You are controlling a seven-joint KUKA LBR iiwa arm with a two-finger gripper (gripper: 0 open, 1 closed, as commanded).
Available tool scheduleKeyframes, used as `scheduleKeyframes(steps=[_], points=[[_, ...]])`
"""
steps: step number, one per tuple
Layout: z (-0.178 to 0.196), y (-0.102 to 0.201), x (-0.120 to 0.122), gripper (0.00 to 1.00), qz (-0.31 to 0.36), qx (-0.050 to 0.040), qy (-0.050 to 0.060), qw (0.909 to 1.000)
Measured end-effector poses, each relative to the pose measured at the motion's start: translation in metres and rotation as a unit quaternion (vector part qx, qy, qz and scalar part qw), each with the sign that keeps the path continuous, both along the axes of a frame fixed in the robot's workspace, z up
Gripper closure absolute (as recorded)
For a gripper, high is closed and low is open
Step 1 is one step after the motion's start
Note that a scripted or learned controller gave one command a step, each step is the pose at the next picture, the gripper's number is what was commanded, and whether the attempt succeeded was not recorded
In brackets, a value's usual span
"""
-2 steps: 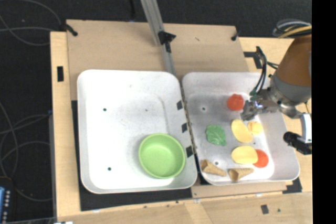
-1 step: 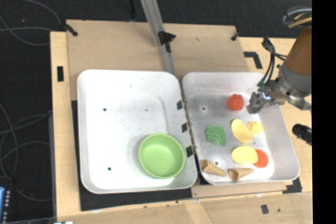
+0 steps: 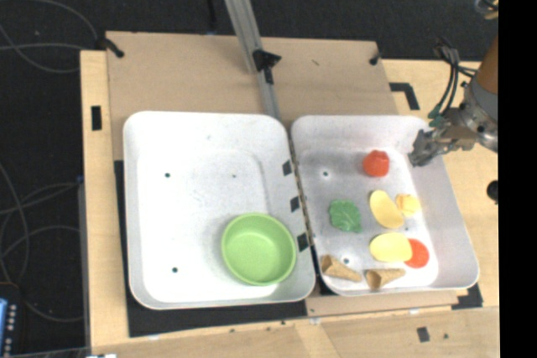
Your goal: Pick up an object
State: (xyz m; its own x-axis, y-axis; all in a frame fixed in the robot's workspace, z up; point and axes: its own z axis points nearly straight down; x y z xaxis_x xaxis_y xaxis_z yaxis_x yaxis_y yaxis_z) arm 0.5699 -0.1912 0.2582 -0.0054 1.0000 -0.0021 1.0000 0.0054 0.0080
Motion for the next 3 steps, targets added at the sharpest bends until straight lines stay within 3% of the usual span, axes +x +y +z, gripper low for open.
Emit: scheduleKeyframes(steps=[1, 2, 3], points=[[0.009, 0.054, 0.009, 1.00, 0.002, 0.0016, 0.002, 1.0000], [-0.001, 0.107, 0.006, 1.00, 0.001, 0.0010, 0.004, 1.0000], [-0.011, 0.156, 0.018, 1.00, 0.000, 0.0008, 0.004, 1.0000]])
